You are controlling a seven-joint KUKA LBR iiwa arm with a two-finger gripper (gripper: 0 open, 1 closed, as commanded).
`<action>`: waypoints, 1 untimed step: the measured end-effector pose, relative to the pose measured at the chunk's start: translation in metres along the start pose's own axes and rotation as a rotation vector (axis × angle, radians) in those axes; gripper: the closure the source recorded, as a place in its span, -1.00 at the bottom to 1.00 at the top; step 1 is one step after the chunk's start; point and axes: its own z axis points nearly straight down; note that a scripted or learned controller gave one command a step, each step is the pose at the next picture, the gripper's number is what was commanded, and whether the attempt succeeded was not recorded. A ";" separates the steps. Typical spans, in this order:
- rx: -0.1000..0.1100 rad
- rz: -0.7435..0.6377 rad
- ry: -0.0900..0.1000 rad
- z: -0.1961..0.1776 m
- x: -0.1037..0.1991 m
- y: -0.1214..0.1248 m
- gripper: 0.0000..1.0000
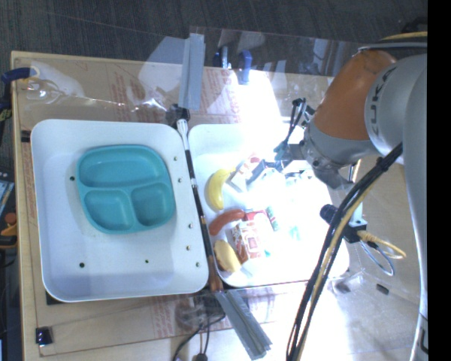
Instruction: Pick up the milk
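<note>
A white and red carton (250,236), which looks like the milk, lies on its side in the front part of the right bin (301,273). My gripper (267,168) hangs low over the middle of that bin, behind the carton and apart from it. Strong glare washes out the area around it. A small white and red box (243,170) sits just left of the gripper, beside a yellow banana-like piece (217,187). The grey arm with its orange band (353,100) reaches in from the right.
A red sausage (227,218) and a yellow piece (227,256) lie close to the carton by the bin's left wall. Small teal bits (295,233) lie to its right. The left bin (52,269) holds a teal divided plate (126,186).
</note>
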 end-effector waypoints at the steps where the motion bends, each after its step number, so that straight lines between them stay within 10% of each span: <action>1: 0.001 -0.142 0.000 0.069 0.033 -0.073 -1.00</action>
